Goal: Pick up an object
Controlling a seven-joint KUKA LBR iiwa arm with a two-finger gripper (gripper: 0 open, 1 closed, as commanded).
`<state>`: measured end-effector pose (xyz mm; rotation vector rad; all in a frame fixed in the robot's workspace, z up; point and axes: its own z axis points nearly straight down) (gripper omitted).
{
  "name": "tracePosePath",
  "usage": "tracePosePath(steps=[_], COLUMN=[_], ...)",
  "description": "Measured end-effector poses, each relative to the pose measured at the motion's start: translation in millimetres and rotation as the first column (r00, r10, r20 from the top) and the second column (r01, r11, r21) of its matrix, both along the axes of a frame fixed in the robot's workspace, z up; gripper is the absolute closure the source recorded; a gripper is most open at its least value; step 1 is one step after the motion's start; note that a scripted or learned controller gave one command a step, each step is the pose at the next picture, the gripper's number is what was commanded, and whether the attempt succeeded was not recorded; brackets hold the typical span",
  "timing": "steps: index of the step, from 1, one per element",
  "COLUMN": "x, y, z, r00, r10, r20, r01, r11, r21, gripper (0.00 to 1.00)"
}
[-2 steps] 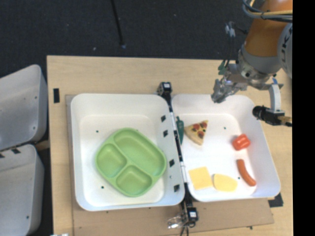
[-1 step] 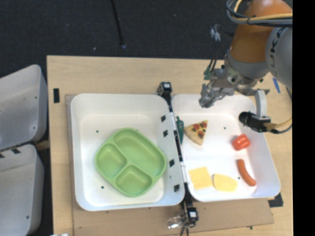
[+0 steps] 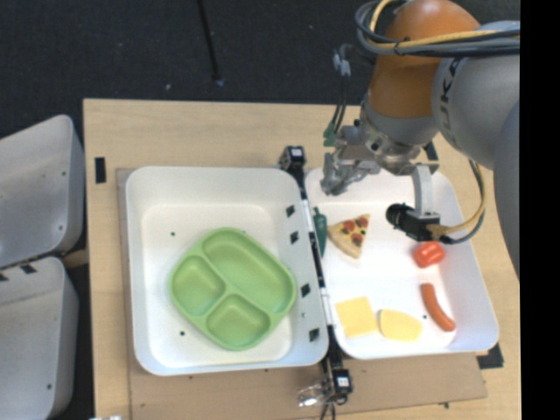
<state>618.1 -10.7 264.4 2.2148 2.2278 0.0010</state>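
My gripper [image 3: 339, 178] hangs over the far left corner of the right bin [image 3: 464, 234], under the orange band of the arm. A toy pizza slice [image 3: 352, 234] lies just below and slightly right of it, apart from it. Along the divider beside the pizza rests a small green piece [image 3: 320, 231]. Further right sits a red tomato [image 3: 429, 254], with a red sausage [image 3: 437, 307] below it. A yellow cheese square [image 3: 355, 316] and a yellow rounded piece [image 3: 399, 325] lie near the front wall. I see nothing held in the gripper.
The left bin [image 3: 144, 234] holds a green divided plate [image 3: 232, 287]. A black fitting with a yellow cable [image 3: 411, 220] hangs off the arm over the right bin, near the tomato. Clips line the divider [image 3: 308, 261] between the bins.
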Motion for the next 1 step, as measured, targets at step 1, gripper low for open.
tracePosePath(steps=[1], x=[-14.2], y=[48.5], z=[-17.6], r00=[1.0], r10=[0.0], r20=[-0.002], r01=[0.0], r11=[1.0], r21=[0.0], gripper=[1.0])
